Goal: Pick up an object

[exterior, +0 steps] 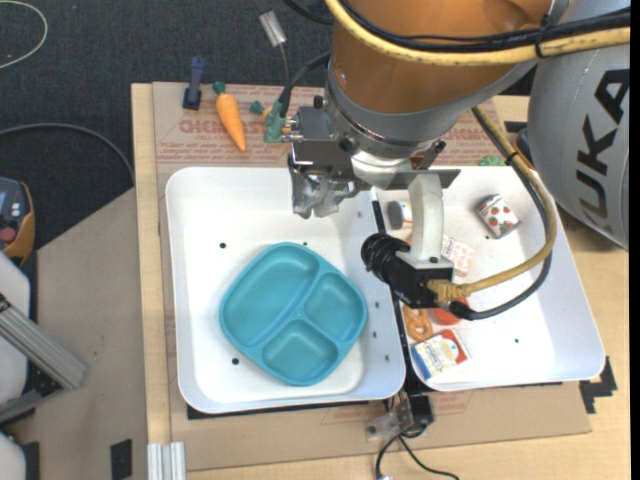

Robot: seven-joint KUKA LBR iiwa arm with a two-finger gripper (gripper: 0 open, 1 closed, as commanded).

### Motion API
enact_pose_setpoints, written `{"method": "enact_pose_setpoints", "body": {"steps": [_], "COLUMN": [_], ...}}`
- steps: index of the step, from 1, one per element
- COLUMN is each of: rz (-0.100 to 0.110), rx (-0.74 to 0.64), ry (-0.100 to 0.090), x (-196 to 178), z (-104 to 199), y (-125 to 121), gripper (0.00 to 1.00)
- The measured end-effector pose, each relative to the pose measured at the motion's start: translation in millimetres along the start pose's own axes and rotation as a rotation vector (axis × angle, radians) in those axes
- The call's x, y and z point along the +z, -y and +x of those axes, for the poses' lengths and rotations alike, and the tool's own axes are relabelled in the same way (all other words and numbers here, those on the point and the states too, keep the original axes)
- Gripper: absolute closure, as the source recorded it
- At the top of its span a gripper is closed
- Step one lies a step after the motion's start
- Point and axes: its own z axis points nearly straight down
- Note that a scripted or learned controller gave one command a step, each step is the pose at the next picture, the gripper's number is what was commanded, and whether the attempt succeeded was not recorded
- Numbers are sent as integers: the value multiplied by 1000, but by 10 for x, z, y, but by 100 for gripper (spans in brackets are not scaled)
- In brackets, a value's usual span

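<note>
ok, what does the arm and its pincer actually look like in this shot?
The arm has a glossy orange band above a grey metal wrist ring, with a grey link lettered "UK" at the right. Black cables loop over the band; a tan hose curves to a black fitting. The pincer is dull grey metal.

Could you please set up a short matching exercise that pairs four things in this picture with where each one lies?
Things:
1. blue divided plate
2. toy carrot
3. white dice-like cube
4. small packet with a red and blue label

Places:
A. on the cardboard, beyond the bins
B. far part of the right bin
C. near corner of the right bin
D. left bin

Pairs: 1-D, 2-A, 3-B, 4-C
</note>
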Motion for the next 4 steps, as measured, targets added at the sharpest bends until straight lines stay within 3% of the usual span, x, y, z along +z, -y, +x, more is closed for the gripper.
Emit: {"method": "enact_pose_setpoints", "body": {"steps": [1,2,3,4], "rz": [-11,-2,20,8], "rx": [-2,-3,2,2], "ry": [-6,-1,9,1], "x": [-1058,-1101,1644,1360], "z": [150,150,128,-37], "y": [-143,-138,-380,28], "gripper": [100,100,100,100]}}
